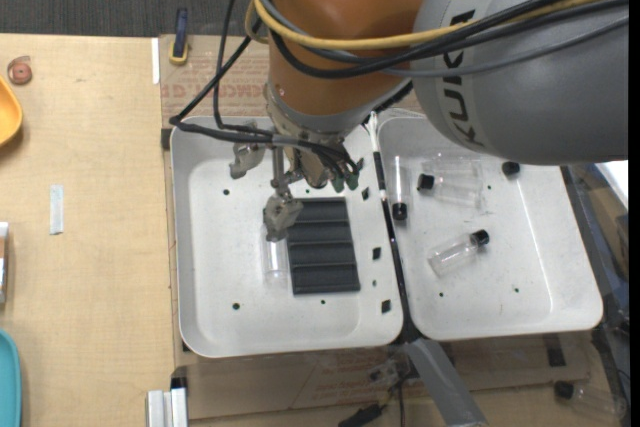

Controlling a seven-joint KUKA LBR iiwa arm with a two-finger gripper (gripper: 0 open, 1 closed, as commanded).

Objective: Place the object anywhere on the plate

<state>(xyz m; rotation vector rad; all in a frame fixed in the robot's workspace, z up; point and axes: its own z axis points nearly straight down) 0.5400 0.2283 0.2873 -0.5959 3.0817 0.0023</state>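
A dark ribbed rectangular plate [323, 247] lies in the middle of the left bin [205, 245]. A clear vial [273, 260] rests lengthwise on the bin floor along the plate's left edge. My gripper [282, 216] hangs just above the vial's far end, at the plate's upper left corner. The orange wrist band and grey arm hide the bin's back edge. Whether the gripper touches the vial is not visible.
The right bin [560, 295] holds several clear vials with black caps, one [458, 251] near its middle and others [448, 183] toward the back. A wooden bench top [90, 215] lies left of the bins, with small items at its far left edge.
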